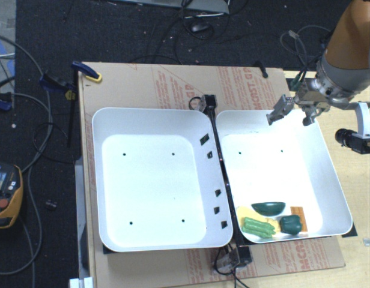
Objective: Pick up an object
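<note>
Several small things lie together in the near corner of the right bin (305, 155): a dark green bowl-shaped piece (268, 208) on a yellow card (252, 212), a light green ridged piece (257, 227), a dark teal lump (291, 224) and an orange block (300, 212). My gripper (293, 112) hangs over the far edge of the right bin, well away from that pile. Its two fingers are spread apart with nothing between them.
The left bin (107, 161) sits beside the right one, with a black divider strip (218, 161) between them. Both rest on a cardboard sheet (173, 83). A blue and yellow clamp (86, 71) grips the sheet's far left corner. Cables lie on the dark floor beyond.
</note>
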`<action>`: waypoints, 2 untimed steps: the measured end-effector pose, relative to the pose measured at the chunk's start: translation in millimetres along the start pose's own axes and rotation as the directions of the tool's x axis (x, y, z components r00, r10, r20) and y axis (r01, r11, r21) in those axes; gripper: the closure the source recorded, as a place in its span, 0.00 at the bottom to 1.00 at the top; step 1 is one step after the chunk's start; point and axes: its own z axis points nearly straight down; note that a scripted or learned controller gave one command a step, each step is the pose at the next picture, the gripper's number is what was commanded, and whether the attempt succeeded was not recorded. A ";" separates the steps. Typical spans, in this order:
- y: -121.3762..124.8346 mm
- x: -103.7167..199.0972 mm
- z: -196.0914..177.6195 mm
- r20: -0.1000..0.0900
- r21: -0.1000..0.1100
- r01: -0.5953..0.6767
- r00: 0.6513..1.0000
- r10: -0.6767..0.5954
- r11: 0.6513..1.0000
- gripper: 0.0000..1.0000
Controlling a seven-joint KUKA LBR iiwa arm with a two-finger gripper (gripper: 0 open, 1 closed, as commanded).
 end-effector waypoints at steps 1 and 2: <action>-67.5 -10.0 114.4 -0.001 0.009 -0.002 1.000 0.002 1.000 0.00; -64.8 -9.3 100.2 0.000 -0.001 0.000 1.000 0.000 1.000 1.00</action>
